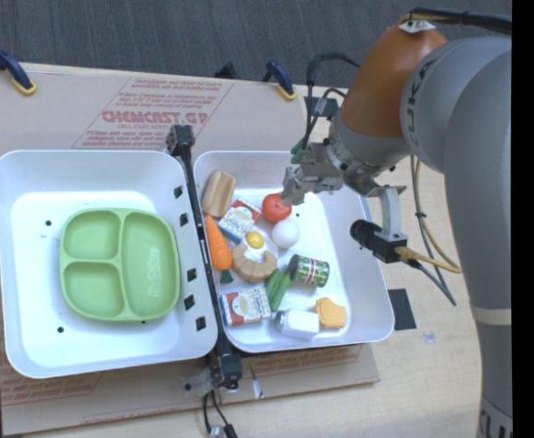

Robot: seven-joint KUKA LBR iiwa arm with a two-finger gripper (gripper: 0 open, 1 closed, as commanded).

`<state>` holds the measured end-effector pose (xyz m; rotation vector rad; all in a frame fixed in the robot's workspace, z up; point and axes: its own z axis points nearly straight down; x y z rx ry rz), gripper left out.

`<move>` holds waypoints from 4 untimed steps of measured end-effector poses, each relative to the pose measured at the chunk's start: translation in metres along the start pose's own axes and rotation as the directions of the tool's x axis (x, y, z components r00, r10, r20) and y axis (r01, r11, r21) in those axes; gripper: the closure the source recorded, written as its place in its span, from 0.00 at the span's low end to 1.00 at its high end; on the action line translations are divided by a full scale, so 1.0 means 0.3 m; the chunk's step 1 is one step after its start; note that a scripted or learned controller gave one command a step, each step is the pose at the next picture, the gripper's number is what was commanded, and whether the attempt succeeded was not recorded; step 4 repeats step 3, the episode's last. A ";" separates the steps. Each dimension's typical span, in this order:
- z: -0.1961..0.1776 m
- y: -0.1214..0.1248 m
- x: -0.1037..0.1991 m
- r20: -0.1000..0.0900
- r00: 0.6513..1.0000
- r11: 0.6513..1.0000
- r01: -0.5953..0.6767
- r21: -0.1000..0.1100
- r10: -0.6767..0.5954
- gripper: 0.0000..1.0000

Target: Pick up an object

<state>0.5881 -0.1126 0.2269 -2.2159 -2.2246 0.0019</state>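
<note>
The end effector (294,188) hangs low over the upper part of the right bin (367,281), its tip just above and touching, or nearly touching, the red tomato (277,208). Whether it is spread, closed, or clamped on anything cannot be told from this slanted view, since the wrist body hides the tip.

The step in hand looks like the approach or descent onto a target, and the tomato is the likeliest candidate. It sits near the bin's upper middle, with a white egg (286,234) just below it and a small milk carton (237,222) to its left. Further down lie a fried egg (255,241) on a round of bread (254,265), a carrot (218,245) along the divider, a bread roll (217,192), a green can (308,270), a green vegetable (277,290), a juice box (246,307), a white bottle (296,323) and an orange piece (332,313). The left bin (11,272) carries a green divided plate (120,265).

The next move calls for centring over the tomato, closing around its round body, then lifting straight up. A smooth sphere may squirt sideways into the egg, so the grip needs to straddle its widest part.
</note>
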 end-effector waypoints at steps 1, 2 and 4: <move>-0.069 -0.281 -0.096 0.000 1.000 1.000 0.000 -0.001 0.000 1.00; -0.109 -0.247 -0.157 0.001 1.000 1.000 0.000 -0.002 0.000 1.00; 0.011 -0.074 -0.279 0.001 1.000 1.000 0.001 0.000 -0.001 1.00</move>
